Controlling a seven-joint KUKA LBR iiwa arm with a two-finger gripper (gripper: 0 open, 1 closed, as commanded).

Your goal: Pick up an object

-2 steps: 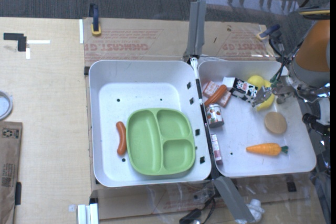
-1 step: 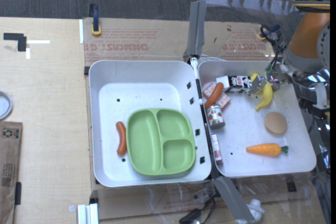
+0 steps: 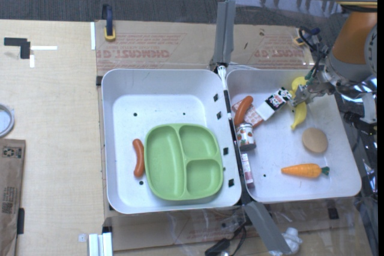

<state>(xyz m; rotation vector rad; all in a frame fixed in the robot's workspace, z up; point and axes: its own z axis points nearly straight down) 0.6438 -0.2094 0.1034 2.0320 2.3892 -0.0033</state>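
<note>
My gripper (image 3: 302, 95) reaches in from the right, over the far right part of the right bin (image 3: 273, 150). It sits right at the upper half of a yellow banana (image 3: 297, 118); I cannot see whether it touches the banana. A black-and-white carton (image 3: 277, 99) lies just left of the gripper. A tan round piece (image 3: 314, 141) and an orange carrot (image 3: 303, 171) lie nearer the front. By the bin's left wall are a red sausage (image 3: 242, 110), a small can (image 3: 245, 136) and a thin tube (image 3: 246, 168).
The left bin (image 3: 120, 117) holds a green divided plate (image 3: 183, 160) and an orange sausage (image 3: 138, 157) beside it. A grey divider post (image 3: 224, 33) stands between the bins at the back. Cables and the arm's body crowd the right edge.
</note>
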